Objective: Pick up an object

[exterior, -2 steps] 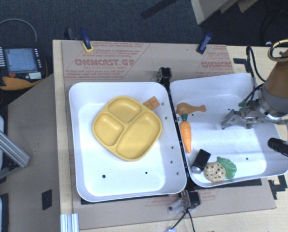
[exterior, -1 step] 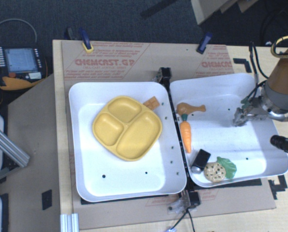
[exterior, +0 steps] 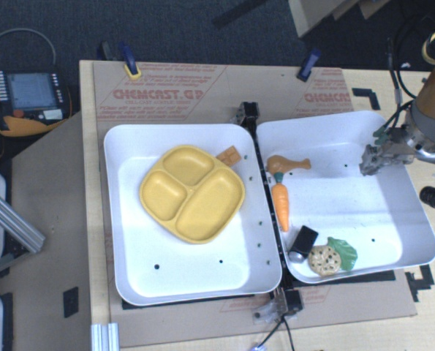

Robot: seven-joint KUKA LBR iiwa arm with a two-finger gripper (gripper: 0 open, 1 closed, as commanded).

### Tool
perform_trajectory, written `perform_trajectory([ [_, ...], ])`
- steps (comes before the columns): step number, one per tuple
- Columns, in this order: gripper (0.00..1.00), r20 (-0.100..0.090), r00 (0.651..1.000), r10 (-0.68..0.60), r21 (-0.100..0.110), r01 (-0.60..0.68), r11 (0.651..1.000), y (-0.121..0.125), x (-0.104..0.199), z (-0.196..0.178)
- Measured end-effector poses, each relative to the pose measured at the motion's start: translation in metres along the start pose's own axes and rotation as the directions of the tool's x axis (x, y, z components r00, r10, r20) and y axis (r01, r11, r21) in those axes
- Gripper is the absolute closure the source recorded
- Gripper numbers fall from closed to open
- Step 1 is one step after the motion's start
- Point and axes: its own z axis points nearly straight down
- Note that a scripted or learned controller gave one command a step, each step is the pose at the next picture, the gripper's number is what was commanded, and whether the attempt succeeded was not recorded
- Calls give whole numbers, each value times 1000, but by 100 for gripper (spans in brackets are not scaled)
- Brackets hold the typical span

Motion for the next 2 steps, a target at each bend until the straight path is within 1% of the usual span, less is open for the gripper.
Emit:
perform_trajectory([
  [1, 100, 1, 1000, 0, -1, 0, 1000, 2, -1, -54],
  [2, 100, -3, 1000, -5, 3, 5, 1000, 12, 53, -60],
])
